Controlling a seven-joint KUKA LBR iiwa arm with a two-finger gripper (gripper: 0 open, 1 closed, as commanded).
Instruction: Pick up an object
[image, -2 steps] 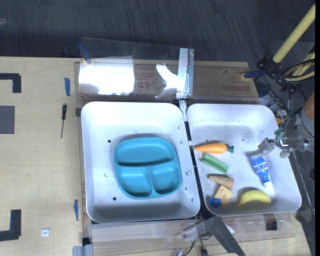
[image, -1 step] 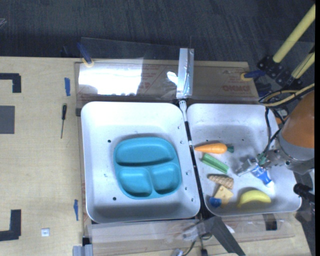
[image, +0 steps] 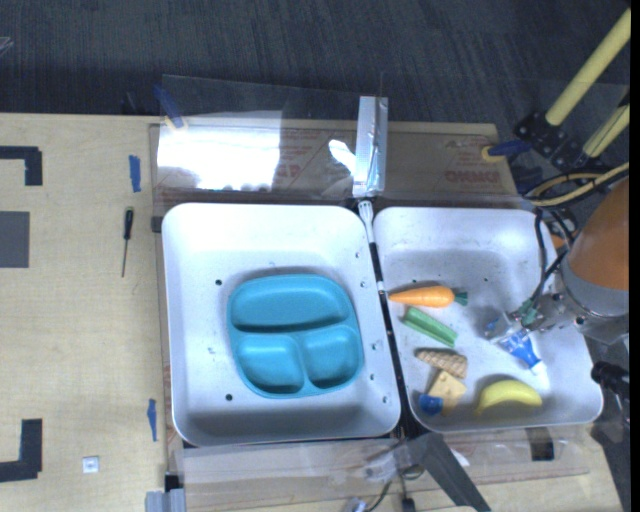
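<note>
Blue-and-white tube (image: 522, 351) is lying in the right bin (image: 470, 232), just beside my fingers (image: 527, 318), which are hovering at its upper end. Can't tell if they're open or closed (too small, blurred). Banana (image: 509, 396) is sitting just below the tube. I'm thinking: centre over the tube, descend straight, avoid nudging the banana, close across the narrow width.

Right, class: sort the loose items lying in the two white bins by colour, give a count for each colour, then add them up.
Orange: 1, the toy carrot
Green: 1, the green piece
Tan: 2, the ridged cone and the wedge
Yellow: 1, the banana
Blue: 3, the divided tray, the small blue piece and the blue-and-white tube
Total: 8
</note>
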